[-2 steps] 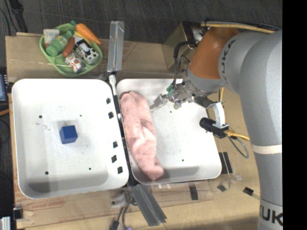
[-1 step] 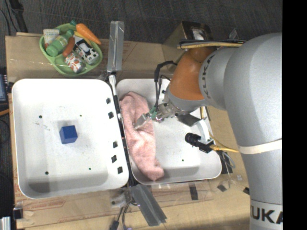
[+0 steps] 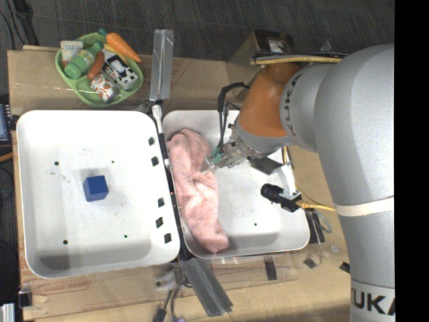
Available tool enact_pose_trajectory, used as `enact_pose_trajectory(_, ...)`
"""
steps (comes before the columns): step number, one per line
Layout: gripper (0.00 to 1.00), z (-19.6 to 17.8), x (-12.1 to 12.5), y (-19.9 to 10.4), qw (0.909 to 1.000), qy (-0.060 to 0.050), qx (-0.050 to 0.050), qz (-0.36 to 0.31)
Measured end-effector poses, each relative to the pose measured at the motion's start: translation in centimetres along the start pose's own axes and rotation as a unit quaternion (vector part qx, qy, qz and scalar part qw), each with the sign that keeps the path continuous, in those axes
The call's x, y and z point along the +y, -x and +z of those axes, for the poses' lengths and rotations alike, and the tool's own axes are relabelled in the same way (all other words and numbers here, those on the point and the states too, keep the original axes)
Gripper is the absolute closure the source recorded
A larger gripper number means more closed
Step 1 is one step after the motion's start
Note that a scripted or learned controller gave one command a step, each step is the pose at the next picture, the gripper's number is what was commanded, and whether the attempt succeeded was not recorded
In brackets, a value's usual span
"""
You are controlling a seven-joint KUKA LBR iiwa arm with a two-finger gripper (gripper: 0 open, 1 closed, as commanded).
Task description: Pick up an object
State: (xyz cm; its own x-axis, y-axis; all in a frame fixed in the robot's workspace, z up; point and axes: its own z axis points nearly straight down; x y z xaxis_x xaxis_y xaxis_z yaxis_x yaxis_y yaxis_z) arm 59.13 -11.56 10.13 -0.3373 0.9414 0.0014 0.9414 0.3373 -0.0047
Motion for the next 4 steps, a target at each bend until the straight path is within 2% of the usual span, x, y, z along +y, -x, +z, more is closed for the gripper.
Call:
enact_pose_trajectory(1, 0.00, 0.0, 0.0, 0.0, 1.0000, 0.000, 0.000, 0.000)
enact_pose_trajectory(2, 0.00, 1.0, -3.4, -2.2, 1.0000, 0.001, 0.000, -0.005)
enact_pose_trajectory(3, 1.00, 0.1, -3.3, -2.2, 1.0000, 0.000, 0.000, -0.008)
enact_pose_trajectory(4, 1.00, -12.8, 4.2, -7.3, 1.0000, 0.002, 0.000, 0.000)
